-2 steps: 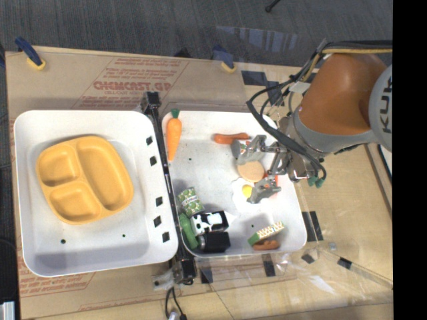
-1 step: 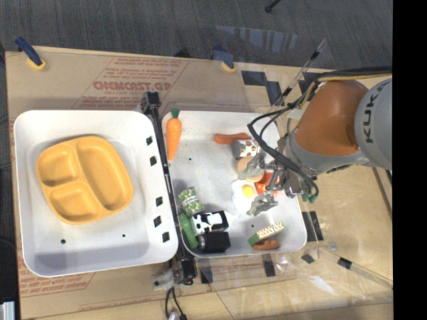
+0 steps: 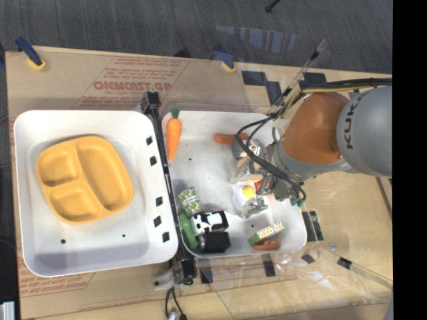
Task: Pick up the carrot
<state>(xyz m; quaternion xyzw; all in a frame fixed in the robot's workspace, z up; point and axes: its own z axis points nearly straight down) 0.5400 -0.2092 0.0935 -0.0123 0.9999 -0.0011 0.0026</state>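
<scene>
The bench [image 3: 80, 72], covered in brown printed cardboard, is bearing two shallow white bins side by side, and the right bin [image 3: 207, 179] is serving here as the landmark. The left bin [image 3: 40, 245] is sitting against the right bin's left wall, and a yellow three-part tray [image 3: 83, 179] is lying inside it, well left of the right bin.

The arm [image 3: 373, 129] is reaching in from beyond the right bin's right wall, its grey link lying nearly level over that wall and its orange band [image 3: 313, 129] hanging over the bin's right half. The wrist is bending downward and leftward from the band, with black cables looping around it. The gripper [image 3: 252, 192] is pointing down into the right-centre of the right bin, over a white item with a yellow spot [image 3: 244, 193]; the view is not showing whether its fingers are parted or closed, so I cannot tell, and nothing is visibly sitting between them.

The carrot [image 3: 173, 135] is lying in the right bin's upper left corner, close beside the left wall, green top toward the upper wall, well apart from the gripper.

A black-and-white toy [image 3: 212, 222] and a green packet [image 3: 189, 199] are resting near the right bin's lower left, a small striped piece [image 3: 269, 232] near its lower right, and a reddish sausage-like item [image 3: 227, 139] near its upper wall.
</scene>
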